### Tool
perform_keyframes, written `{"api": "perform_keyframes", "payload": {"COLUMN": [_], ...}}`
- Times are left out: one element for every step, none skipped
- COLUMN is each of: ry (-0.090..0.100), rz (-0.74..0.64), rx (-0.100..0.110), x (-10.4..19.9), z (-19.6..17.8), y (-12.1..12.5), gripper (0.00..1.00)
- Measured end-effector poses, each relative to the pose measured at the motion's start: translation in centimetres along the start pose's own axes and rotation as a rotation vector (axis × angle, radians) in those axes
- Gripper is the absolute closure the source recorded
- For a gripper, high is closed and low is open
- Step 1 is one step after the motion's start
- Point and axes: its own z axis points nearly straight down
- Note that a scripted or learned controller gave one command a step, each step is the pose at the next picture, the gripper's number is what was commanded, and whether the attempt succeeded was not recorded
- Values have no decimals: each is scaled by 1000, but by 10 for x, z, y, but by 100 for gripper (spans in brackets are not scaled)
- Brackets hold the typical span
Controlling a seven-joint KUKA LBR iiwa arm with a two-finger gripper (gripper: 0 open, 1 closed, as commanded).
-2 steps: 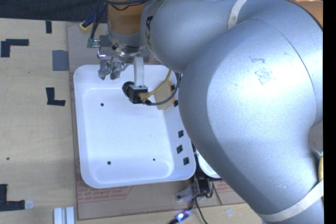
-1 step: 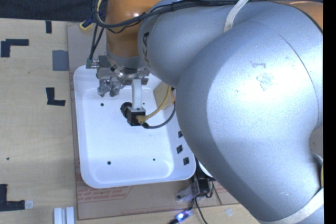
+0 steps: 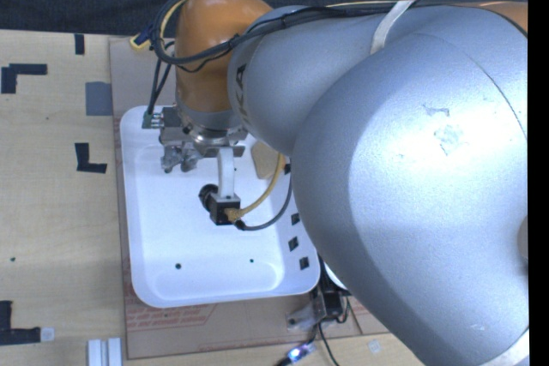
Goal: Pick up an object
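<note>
My gripper (image 3: 179, 157) hangs low over the far left part of the left white bin (image 3: 150, 227), under the orange wrist band. It is small and grey from this angle, and nothing shows beneath it on the bin floor. A pale tan thing (image 3: 265, 160) lies at the bin's far right side, and the arm hides most of it.
The arm's large grey links cover the right half of the view. The bin rests on cardboard (image 3: 171, 317) on the wooden bench. Black tape marks (image 3: 86, 160) and a grey patch (image 3: 99, 97) lie on the bench to the left. Small black squares (image 3: 297, 243) line the bin's right rim.
</note>
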Motion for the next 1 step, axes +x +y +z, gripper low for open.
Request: {"api": "perform_keyframes", "payload": {"ry": [9], "rz": [-3], "rx": [-21], "x": [1], "z": [-161], "y": [-4], "gripper": [100]}}
